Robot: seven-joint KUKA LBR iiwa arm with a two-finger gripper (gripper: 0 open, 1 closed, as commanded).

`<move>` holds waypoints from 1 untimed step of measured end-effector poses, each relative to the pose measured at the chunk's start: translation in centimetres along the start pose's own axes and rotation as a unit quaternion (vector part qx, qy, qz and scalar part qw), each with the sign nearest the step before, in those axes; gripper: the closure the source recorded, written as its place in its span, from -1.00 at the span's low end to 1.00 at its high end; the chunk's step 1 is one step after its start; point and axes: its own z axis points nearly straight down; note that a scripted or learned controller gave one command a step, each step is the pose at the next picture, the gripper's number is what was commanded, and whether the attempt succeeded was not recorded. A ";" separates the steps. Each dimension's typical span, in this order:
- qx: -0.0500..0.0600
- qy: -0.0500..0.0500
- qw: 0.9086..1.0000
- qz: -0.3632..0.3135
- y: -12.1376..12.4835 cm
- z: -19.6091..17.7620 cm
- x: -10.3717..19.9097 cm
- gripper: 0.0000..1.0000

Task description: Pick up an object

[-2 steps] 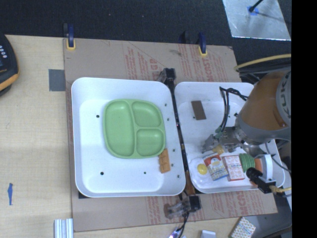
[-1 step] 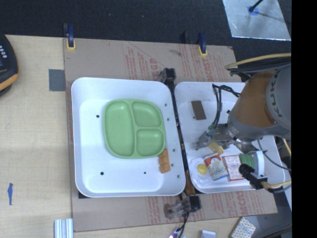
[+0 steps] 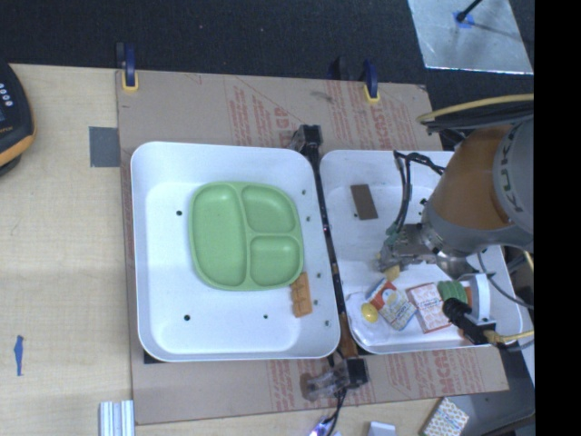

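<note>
Your gripper [image 3: 392,260] low in the right white bin [image 3: 340,243], above small packets [image 3: 404,305], green divided plastic plate [image 3: 245,235] centred in left white bin [image 3: 145,243], grip state not discernible.

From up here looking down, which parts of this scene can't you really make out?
- Gripper: the arm's grey and orange wrist covers it in the camera view, so its fingers are hidden.
- Right bin: the arm hides much of its floor.
- Small packets near that bin's front: too small and blurred to read.
- Brown piece in the left bin, beside the green tray: too small to identify.
</note>
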 end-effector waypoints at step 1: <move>-0.007 0.001 1.000 -0.002 7.2 -9.7 3.9 1.00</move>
